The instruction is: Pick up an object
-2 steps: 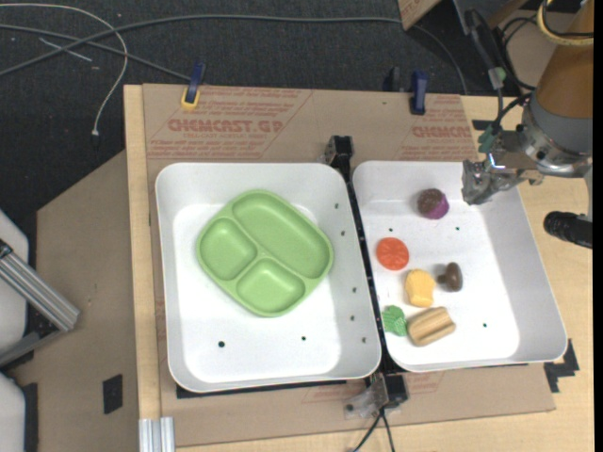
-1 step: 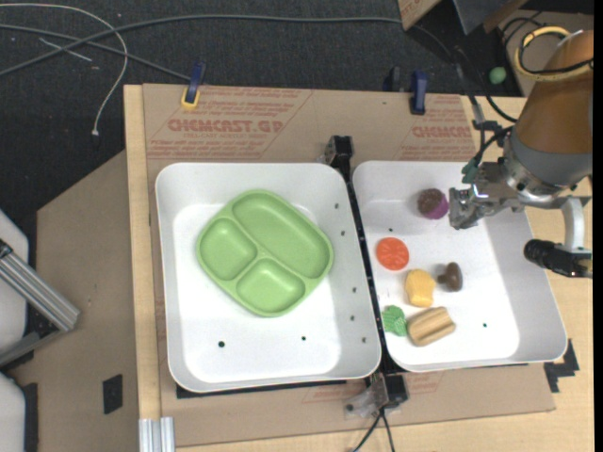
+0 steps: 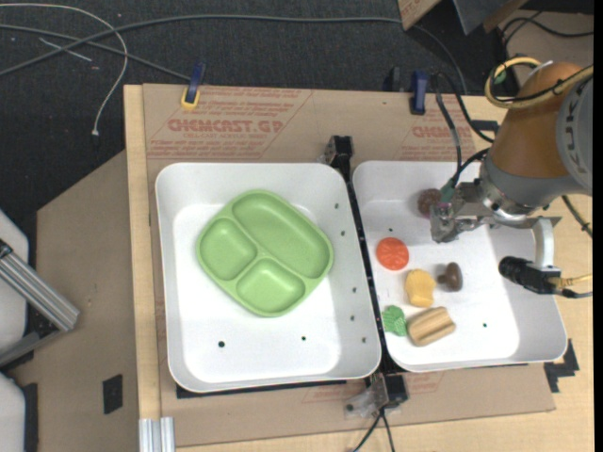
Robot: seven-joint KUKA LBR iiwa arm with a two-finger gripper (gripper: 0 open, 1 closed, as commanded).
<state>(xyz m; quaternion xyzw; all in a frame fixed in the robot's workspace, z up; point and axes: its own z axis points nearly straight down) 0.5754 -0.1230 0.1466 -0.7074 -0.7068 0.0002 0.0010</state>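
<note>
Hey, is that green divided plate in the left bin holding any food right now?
Empty. The green plate shows three bare compartments; the food pieces, like the orange round one, lie in the right bin.

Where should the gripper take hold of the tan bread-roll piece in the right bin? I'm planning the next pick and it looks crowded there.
Grip the tan roll across its short width, at mid-length, coming straight down. It lies flat and elongated, slanting, so its long sides give parallel faces. The green piece crowds its left end and the yellow piece sits close above, so probably keep the fingers off those sides.
</note>
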